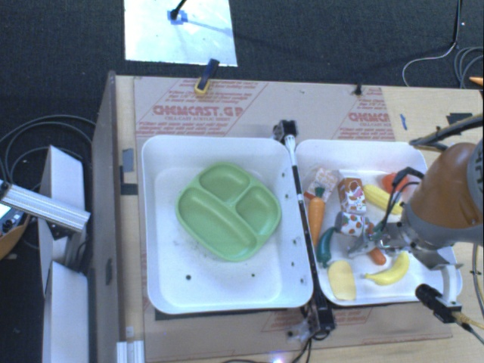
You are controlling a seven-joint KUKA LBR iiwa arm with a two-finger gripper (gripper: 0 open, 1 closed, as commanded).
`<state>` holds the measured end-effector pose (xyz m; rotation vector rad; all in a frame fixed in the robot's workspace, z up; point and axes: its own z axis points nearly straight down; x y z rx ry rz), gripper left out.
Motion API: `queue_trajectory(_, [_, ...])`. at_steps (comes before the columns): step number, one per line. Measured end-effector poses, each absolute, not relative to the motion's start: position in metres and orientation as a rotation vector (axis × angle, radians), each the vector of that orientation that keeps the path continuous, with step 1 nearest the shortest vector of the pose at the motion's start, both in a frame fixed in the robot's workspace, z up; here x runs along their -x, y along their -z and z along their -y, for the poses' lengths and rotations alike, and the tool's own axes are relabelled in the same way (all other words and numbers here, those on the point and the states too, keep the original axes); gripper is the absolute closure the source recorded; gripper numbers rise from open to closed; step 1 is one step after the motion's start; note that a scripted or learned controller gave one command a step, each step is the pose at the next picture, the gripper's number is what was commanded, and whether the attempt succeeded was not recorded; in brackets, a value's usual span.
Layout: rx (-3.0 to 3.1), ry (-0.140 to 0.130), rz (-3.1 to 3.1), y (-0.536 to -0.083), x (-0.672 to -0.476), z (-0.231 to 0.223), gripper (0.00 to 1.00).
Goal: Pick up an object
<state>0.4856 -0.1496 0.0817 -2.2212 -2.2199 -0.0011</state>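
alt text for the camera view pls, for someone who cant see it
A grey robot arm with an orange band reaches from the right into the right white bin of toy food, including a yellow plastic banana. The left white bin holds a green divided plate.

One fixed cam above bench [249, 104], slanted down, both bins [162, 225] in frame.

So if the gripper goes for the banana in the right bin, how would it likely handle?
The banana looks like smooth moulded plastic, so probably stiff, light and a bit slippery. Its curved shape may let it rock or spin if pushed. It lies close beside the gripper, among other toy food.
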Motion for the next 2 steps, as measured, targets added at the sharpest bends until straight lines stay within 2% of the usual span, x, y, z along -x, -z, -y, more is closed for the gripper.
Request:
queue_trajectory(1, [2.22, 0.006, 2.225, -0.095, -0.488, 0.15, 1.0])
queue_trajectory(2, [2.21, 0.018, 2.245, -0.19, -0.549, 0.05, 1.0])
